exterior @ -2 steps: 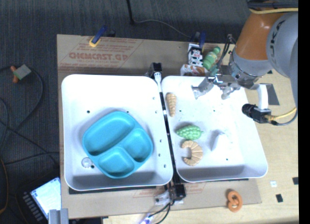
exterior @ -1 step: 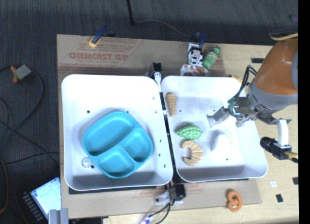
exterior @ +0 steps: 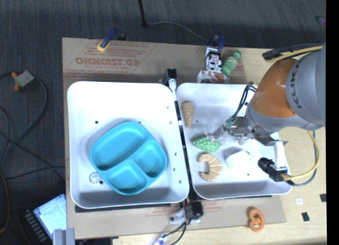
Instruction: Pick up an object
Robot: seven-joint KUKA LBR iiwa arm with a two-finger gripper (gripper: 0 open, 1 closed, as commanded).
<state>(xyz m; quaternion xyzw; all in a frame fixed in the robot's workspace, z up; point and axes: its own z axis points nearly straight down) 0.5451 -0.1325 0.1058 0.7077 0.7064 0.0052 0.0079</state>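
1. Camera view, looking down: the gripper (exterior: 226, 129) hangs low over the right bin (exterior: 275, 188), its arm (exterior: 288, 93) reaching in from the right; whether it is open, closed or gripping cannot be told.
2. Green ridged object (exterior: 206, 143): just below and left of the gripper, close beside it, lying on the bin floor.
3. Tan croissant-like object (exterior: 211, 166): further below the gripper, beyond the green one.
4. Tan cone-shaped object (exterior: 187, 112): left and slightly above the gripper, near the bin's wall.
5. White block (exterior: 238, 159): below and slightly right of the gripper.
6. Blue divided tray (exterior: 128, 156): well left of the gripper, in the left bin (exterior: 79, 96).
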